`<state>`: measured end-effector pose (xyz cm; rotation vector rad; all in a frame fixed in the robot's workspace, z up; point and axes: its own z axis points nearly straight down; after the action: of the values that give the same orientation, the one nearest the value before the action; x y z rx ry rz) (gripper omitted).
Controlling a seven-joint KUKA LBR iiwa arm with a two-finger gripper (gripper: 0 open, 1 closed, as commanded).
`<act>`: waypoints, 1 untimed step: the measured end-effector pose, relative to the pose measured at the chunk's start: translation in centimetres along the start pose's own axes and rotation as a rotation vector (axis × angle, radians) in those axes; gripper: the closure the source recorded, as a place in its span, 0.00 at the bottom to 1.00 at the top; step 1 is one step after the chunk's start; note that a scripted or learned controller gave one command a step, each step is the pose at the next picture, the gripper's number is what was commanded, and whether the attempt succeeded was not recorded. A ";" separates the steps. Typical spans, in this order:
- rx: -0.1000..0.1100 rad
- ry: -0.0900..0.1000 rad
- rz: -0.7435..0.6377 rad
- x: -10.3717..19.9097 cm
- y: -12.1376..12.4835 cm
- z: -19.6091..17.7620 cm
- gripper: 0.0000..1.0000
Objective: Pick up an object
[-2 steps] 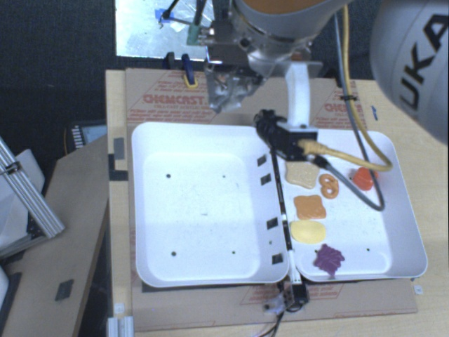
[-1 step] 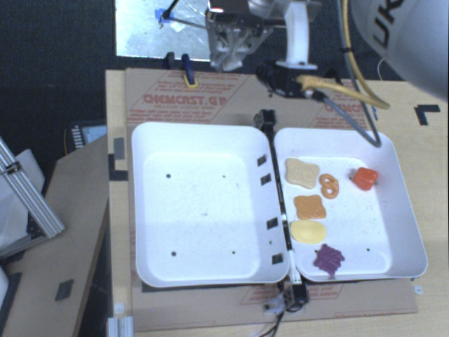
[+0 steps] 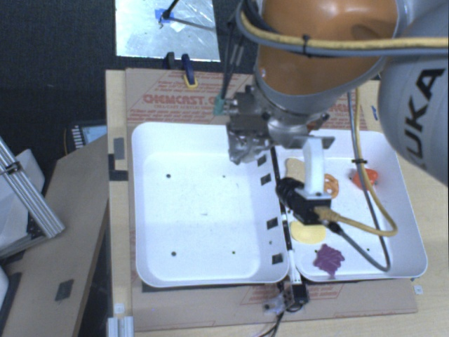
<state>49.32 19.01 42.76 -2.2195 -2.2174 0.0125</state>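
Presently recorded: tool (image 3: 245, 149) hung over the left bin's (image 3: 196, 209) far right corner; whether spread or pressed together could not be told. Right bin (image 3: 403, 223) held a purple piece (image 3: 327, 258), a yellow disc (image 3: 309, 232), an orange-red item (image 3: 365, 177), and an orange ring (image 3: 328, 184).

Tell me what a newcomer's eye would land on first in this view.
The big orange band of the grey arm dominates the top right, looming over both bins. Below it the gripper hangs over the left bin's upper right corner, near the divider. Small bright things lie in the right bin: a purple piece and a yellow disc near the front, an orange-red piece farther back.
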 end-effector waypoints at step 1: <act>0.000 0.000 0.002 -5.5 -0.6 19.5 1.00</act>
<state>48.56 13.47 23.30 -2.2220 -2.2146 0.0128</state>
